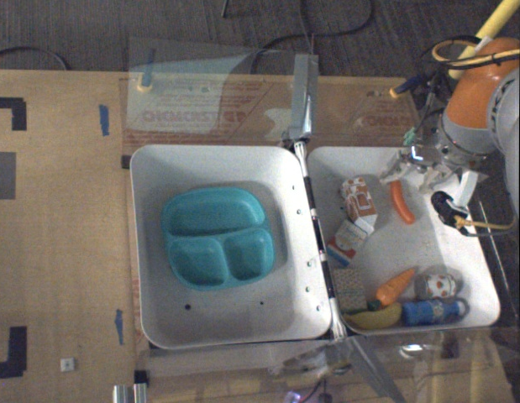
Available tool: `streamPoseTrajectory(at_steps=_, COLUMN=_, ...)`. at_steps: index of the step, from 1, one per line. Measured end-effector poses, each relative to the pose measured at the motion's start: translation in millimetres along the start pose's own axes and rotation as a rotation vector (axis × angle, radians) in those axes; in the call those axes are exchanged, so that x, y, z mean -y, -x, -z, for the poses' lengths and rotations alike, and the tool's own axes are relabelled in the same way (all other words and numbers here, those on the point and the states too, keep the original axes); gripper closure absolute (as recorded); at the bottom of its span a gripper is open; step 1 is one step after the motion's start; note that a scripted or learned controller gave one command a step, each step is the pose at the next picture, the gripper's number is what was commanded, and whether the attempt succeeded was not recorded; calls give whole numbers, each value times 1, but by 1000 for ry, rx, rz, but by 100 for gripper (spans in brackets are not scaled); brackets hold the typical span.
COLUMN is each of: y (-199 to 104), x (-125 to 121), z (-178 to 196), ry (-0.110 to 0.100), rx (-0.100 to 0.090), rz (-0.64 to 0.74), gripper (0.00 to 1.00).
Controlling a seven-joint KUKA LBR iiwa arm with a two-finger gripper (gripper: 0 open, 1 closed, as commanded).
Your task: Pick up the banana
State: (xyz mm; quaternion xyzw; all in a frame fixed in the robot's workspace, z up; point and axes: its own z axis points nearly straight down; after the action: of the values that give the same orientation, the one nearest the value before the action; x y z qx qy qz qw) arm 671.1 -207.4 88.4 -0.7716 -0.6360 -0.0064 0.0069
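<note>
The yellow banana (375,316) lies along the front wall of the right bin (474,263), just below an orange carrot (396,285). My gripper (413,173) hangs over the far right corner of that bin, well away from the banana. It is open, with nothing between its fingers. A short orange sausage-shaped piece (401,201) lies just in front of it.
The right bin also holds a small carton (359,197), a red and white box (349,236), a tan square (352,288), a spotted cup (436,285) and a blue item (432,311) beside the banana. A teal divided plate (217,235) sits in the left bin (150,225).
</note>
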Motion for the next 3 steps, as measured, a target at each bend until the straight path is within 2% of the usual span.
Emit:
streamPoseTrajectory(at_steps=1, y=-23, x=8, z=94, ry=9, rx=18, rz=-509, gripper=0)
streamPoseTrajectory(at_steps=2, y=-96, x=48, z=38, ry=6, rx=17, rz=-607, gripper=0)
streamPoseTrajectory(at_steps=3, y=-128, x=39, z=94, ry=12, rx=16, rz=-1080, gripper=0)
